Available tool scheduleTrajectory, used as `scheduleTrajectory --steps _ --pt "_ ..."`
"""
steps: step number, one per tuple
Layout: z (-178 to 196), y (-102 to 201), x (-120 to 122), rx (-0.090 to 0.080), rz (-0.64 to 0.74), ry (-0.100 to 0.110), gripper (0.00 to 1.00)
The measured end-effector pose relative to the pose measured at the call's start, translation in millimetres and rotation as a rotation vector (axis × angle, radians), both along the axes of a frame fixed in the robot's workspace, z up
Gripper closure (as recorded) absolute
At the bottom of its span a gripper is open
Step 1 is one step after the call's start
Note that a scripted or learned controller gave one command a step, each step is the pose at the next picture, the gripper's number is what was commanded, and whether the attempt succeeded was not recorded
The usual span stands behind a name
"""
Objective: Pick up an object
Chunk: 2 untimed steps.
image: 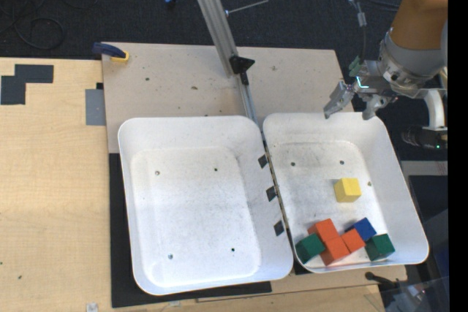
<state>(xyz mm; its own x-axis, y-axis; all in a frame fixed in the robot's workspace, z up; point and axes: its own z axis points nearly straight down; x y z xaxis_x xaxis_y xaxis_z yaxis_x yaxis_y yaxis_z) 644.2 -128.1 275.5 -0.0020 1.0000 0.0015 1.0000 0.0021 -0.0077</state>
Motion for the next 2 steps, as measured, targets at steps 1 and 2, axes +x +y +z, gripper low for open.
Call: scheduleTrajectory --steps 1,2 --pt "3 0 1 -0.001 0.002 -0.004 0.00" --pt "-42 0 3 -0.001 -0.001 0.000 0.00"
